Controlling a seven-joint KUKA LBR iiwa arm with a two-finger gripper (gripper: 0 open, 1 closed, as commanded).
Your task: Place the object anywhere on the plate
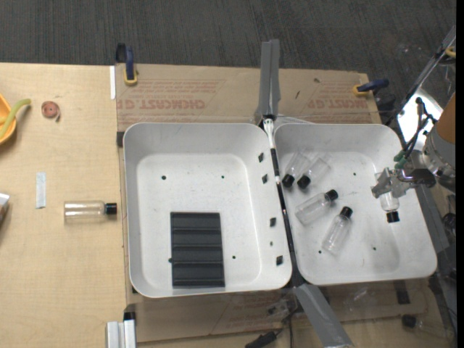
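The plate [196, 249] is a black ribbed rectangle lying on the floor of the left bin [145, 194], toward its front. Several clear bottles with black caps lie in the right bin [362, 256]: two near its back left [314, 171], one in the middle [315, 208] and one in front of it [336, 232]. My gripper [390, 191] hangs over the right side of the right bin. Directly beneath it is another small clear bottle [391, 210], cap pointing toward the front. Whether that bottle is gripped or just lies below cannot be made out.
A divider bar [274, 165] runs between the bins. On the wooden bench to the left lie a clear bottle [88, 209], a small white strip [40, 191], a pink disc [49, 109] and an orange bowl [4, 120]. Clamps [127, 65] hold the cardboard at the back.
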